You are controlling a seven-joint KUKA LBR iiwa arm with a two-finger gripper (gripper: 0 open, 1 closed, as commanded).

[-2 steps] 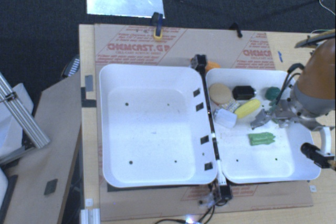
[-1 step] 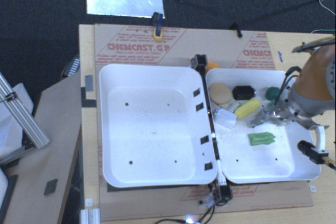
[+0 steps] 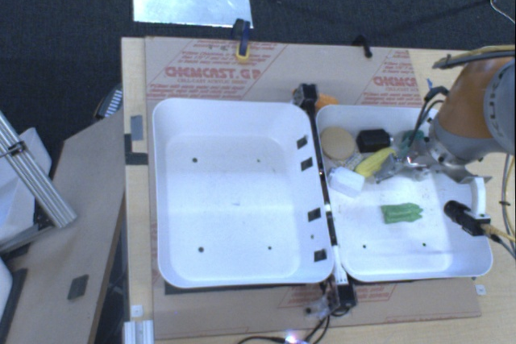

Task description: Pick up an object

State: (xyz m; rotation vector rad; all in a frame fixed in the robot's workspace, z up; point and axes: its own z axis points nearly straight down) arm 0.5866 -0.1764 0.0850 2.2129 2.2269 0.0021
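My gripper [image 3: 397, 165] hangs low over the right bin [image 3: 451, 262], in its upper half, with my wrist and orange band trailing off to the right. Whether it is spread or closed I cannot tell — the metal tip blurs into the wrist behind it, and I see nothing clearly pinched there.

The nearest thing to me is the yellow object [image 3: 373, 163], banana-like, lying just left of my gripper and touching it or nearly so. Its long axis runs at a slant, from lower left up toward upper right, so it points roughly at me. That is the relation my next move turns on, as I judge it: I would need to close across its narrow width, not along its length.

Working outward from the yellow object: the black block [image 3: 372, 140] sits just above it, close enough to crowd a finger on that side. The round tan disc [image 3: 338, 144] is further left, near the divider between the bins. The white block [image 3: 347, 180] lies just below and left of the yellow object's lower end. The green toy [image 3: 401, 213] rests below it, apart from the cluster with bare floor around it — an easier target, I think, if the yellow one proves too hemmed in. The left bin [image 3: 234, 197] lies beyond the divider.
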